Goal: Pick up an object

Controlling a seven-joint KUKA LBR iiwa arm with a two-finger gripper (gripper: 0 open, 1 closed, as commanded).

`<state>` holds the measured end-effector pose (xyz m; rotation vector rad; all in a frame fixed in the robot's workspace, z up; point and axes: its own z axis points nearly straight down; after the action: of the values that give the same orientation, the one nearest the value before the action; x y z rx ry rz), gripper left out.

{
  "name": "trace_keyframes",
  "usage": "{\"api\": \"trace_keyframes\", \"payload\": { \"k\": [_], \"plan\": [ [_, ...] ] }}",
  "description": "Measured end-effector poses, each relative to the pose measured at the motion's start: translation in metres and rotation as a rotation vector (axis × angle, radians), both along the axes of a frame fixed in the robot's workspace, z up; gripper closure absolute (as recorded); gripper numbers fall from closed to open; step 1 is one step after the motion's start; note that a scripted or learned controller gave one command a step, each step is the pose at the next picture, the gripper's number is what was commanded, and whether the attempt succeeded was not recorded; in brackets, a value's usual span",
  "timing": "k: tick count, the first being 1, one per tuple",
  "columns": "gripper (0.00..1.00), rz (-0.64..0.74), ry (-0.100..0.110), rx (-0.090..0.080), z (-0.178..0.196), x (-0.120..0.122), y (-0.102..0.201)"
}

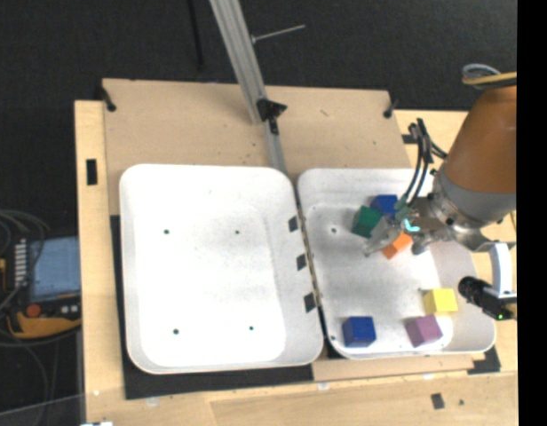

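Observation:
My gripper (386, 239) hangs low over the upper middle of the right bin (344, 273), among a cluster of small blocks. A green block (366, 221) lies just to its upper left, and a blue block (384, 205) sits behind that one. A small orange block (397, 248) shows right at the gripper's lower edge, partly hidden by it. I cannot make out whether anything is held. Further forward in the same bin lie a blue cube (359, 330), a purple cube (423, 330) and a yellow cube (441, 301).
The left bin (207, 264) stands beside the right one, with a row of clips along the shared edge. A slanted metal rail (242, 56) crosses the back of the bench. Cables run down the arm's wrist (420, 162).

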<state>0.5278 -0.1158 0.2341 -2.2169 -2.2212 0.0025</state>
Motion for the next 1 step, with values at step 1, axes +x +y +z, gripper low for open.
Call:
{"api": "trace_keyframes", "payload": {
  "k": [1],
  "plan": [
    [0.0, -0.002, -0.005, -0.001, 0.002, 0.0008, -0.0003]
  ]
}}
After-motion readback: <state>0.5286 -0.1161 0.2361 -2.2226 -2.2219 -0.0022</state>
